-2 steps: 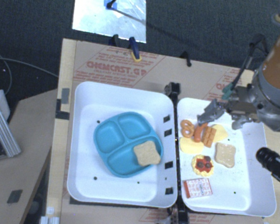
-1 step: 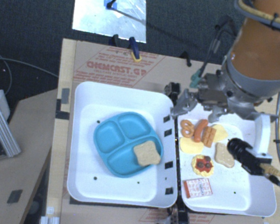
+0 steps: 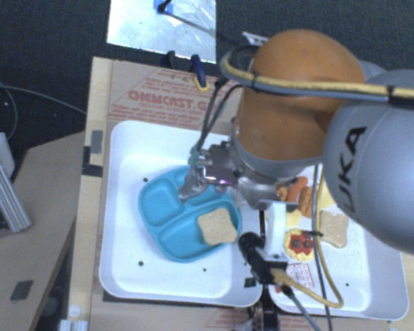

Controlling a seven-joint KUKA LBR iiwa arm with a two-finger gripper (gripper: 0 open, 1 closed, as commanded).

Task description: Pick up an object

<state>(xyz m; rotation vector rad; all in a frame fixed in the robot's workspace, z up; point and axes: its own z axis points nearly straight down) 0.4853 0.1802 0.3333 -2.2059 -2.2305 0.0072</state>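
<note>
Two shallow white bins sit side by side on a brown printed cardboard sheet (image 3: pixel 163 95). The left bin (image 3: pixel 124 188) holds a blue plastic divided tray (image 3: pixel 163 208) with rounded corners. The tray lies flat and skewed in the bin. Its long axis runs from far left to near right, so one corner points at the far wall and another at the near wall. A ridge splits off a larger compartment at the tray's left end from smaller ones towards the right.

A tan, roughly square slice of toy toast (image 3: pixel 218 227) rests in the near-right compartment, turned at a slant like the tray and close to the tray's right rim.

The grey arm (image 3: pixel 391 147) with its orange band (image 3: pixel 301 82) reaches in from the right and covers the far part of both bins. Its metal pincer (image 3: pixel 190 187) hangs down over the far edge of the blue tray, at or just above the rim. Whether it touches the tray cannot be told. Whether the pincer is released or clenched also cannot be told, and nothing is seen held in it. The toast lies near it, to its near right, and apart from it.

The right bin (image 3: pixel 372 289) holds orange sausage-shaped pieces (image 3: pixel 299 192), a flat beige piece (image 3: pixel 332 229), a red-and-yellow item (image 3: pixel 301 244) and a white card with red print (image 3: pixel 300 273).
</note>
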